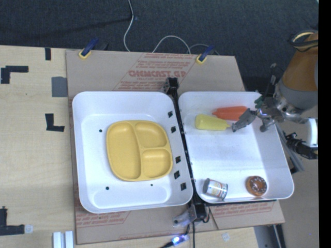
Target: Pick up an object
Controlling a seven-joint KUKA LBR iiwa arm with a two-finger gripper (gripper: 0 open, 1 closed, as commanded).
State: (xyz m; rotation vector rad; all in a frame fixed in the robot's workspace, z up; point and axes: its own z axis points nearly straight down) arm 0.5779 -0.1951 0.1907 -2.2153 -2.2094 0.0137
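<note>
In the right bin [269, 154] lie a yellow lemon-shaped object [210, 122], an orange carrot-like object [230, 111], a small silver can [215, 189] on its side and a brown donut [256, 185]. My gripper [252, 121] hangs over the bin's upper right part, just right of the carrot and the yellow object. Its fingers [241, 122] are spread, and nothing sits between them. The grey arm with its orange band [300, 71] comes in from the right.
The left bin [88, 138] holds a yellow divided plate [138, 150]. Black clips run along the seam [178, 138] between the bins. Both bins rest on a cardboard sheet [155, 74] with a white cable at the back.
</note>
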